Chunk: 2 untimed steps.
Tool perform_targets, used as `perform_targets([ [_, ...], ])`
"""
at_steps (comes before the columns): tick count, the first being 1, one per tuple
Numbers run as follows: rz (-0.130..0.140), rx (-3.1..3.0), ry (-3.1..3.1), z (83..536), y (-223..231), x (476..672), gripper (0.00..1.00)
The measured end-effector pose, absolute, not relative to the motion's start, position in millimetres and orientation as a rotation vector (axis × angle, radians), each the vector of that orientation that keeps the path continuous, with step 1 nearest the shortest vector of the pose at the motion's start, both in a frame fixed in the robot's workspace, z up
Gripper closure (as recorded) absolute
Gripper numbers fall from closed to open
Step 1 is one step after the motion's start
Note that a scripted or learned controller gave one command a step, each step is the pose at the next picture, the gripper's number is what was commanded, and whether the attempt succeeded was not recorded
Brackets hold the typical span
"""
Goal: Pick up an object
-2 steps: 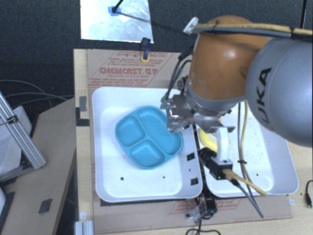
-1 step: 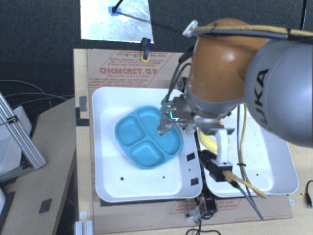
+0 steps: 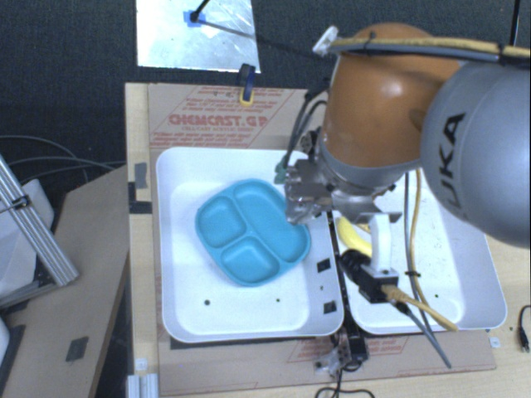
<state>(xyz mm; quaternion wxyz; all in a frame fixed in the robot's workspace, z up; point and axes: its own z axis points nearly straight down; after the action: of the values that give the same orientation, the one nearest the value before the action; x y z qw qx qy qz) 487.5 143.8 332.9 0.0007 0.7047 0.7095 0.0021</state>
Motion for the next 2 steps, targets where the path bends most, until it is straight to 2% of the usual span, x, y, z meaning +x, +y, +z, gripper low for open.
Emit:
perform_targets([
  [1, 0.016, 2.209, 2.231, 406.7, 203.9, 486.8, 1.0],
  [2, 0.006, 2.225, 2.213, 424.8, 121.3, 487.3, 1.0],
])
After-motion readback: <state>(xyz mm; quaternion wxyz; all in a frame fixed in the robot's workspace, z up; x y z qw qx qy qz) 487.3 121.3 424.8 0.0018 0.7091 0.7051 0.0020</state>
